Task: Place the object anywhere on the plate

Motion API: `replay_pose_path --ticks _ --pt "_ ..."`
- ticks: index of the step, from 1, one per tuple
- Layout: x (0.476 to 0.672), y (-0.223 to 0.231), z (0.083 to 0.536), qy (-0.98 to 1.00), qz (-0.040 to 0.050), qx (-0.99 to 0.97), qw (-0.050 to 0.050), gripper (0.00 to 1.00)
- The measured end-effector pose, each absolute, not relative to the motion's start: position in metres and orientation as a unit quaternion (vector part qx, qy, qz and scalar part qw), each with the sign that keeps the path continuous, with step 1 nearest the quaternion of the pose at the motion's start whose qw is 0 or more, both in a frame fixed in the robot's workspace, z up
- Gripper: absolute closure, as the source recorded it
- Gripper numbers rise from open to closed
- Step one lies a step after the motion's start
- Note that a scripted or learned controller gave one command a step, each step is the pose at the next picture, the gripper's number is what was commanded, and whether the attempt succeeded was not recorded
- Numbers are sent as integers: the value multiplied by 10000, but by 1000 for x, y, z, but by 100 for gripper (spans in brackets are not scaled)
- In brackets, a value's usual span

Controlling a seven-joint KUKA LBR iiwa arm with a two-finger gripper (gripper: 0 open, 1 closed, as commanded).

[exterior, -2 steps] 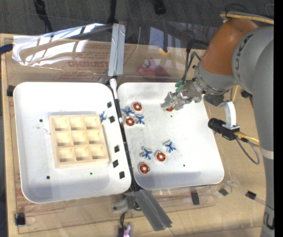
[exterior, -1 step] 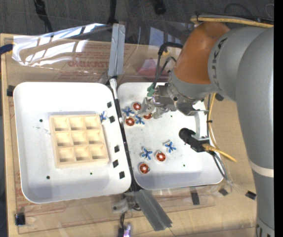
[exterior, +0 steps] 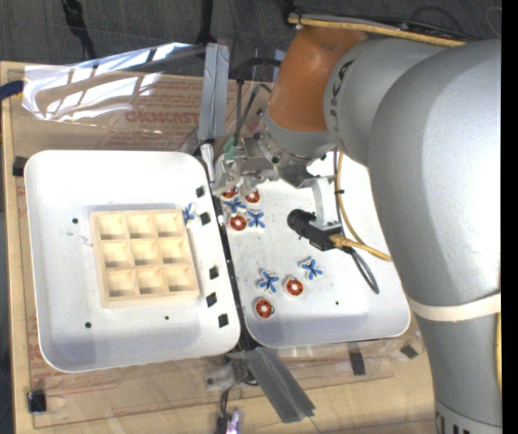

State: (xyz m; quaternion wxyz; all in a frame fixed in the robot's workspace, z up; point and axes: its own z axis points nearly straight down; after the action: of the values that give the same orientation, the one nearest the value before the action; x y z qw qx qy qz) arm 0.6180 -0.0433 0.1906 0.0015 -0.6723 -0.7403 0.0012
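Note:
The plate (exterior: 144,254) is a pale wooden square with a three-by-three grid of pockets, lying in the left bin (exterior: 60,333). A blue cross piece (exterior: 189,212) lies just off its upper right corner. Several red rings and blue crosses are scattered in the right bin (exterior: 367,306): a red ring (exterior: 238,223) and a blue cross (exterior: 257,219) near the top left, another red ring (exterior: 264,308) near the front. My gripper (exterior: 234,172) is low over the right bin's top left corner, right above the cluster of rings there.
The grey arm with its orange band (exterior: 308,80) covers the right bin's upper right part. A black cable fitting (exterior: 311,227) hangs over the bin's middle. Black clips (exterior: 211,274) line the divide between the bins. Clear plastic film (exterior: 105,80) lies behind the left bin.

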Motion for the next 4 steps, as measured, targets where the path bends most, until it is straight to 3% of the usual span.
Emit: replay_pose_path --ticks 1,2,3,4 --pt "559 13 191 -8154 15 -5789 24 100" --pt "552 -3 191 -8827 14 -4700 27 100" --pt "586 33 192 -9245 5 -3812 2 100" --pt "529 50 191 -9551 8 -2963 15 100"
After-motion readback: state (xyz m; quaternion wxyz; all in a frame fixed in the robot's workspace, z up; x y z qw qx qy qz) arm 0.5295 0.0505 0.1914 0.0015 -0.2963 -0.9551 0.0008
